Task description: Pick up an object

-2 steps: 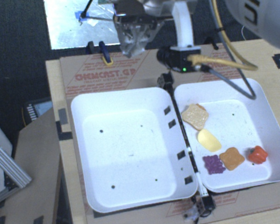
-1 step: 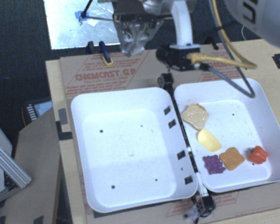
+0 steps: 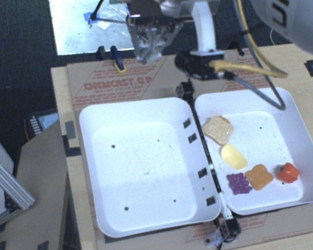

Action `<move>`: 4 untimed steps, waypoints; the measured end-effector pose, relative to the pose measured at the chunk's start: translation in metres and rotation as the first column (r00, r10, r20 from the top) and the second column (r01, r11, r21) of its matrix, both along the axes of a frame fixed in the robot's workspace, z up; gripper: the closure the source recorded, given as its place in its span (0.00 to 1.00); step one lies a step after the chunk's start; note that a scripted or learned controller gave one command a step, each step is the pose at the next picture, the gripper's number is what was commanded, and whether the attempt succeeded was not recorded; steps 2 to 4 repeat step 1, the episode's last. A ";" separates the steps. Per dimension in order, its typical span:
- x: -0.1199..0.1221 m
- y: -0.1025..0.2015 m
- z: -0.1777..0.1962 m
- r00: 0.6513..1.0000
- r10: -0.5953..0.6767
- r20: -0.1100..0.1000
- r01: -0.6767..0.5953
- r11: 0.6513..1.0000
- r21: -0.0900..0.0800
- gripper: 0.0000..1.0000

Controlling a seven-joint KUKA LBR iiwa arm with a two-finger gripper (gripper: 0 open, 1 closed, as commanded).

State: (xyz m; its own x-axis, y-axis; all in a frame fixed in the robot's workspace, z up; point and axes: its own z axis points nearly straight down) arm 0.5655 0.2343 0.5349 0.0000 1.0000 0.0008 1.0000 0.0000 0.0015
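Note:
The right bin (image 3: 295,125) holds several small objects: a tan bread slice (image 3: 218,129), a yellow piece (image 3: 233,156), a purple grape bunch (image 3: 238,183), an orange toast-like piece (image 3: 259,176) and a red-orange piece (image 3: 288,172). My gripper (image 3: 149,43) hangs high at the top of the view, above the far edge of the left bin (image 3: 100,158), well away from all these objects. I see nothing between its fingers.
A row of black clips (image 3: 195,139) runs along the seam between the bins. A yellow cable and a grey hose (image 3: 253,76) trail over the right bin's far corner. A blue-and-yellow clamp (image 3: 117,60) sits at the bench's back edge.

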 end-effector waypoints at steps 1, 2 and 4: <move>-0.082 -0.073 0.002 1.000 -0.003 0.003 0.003 1.000 0.001 1.00; -0.082 -0.073 0.002 1.000 -0.003 0.003 0.003 1.000 0.001 1.00; -0.082 -0.073 0.002 1.000 -0.003 0.003 0.003 1.000 0.001 1.00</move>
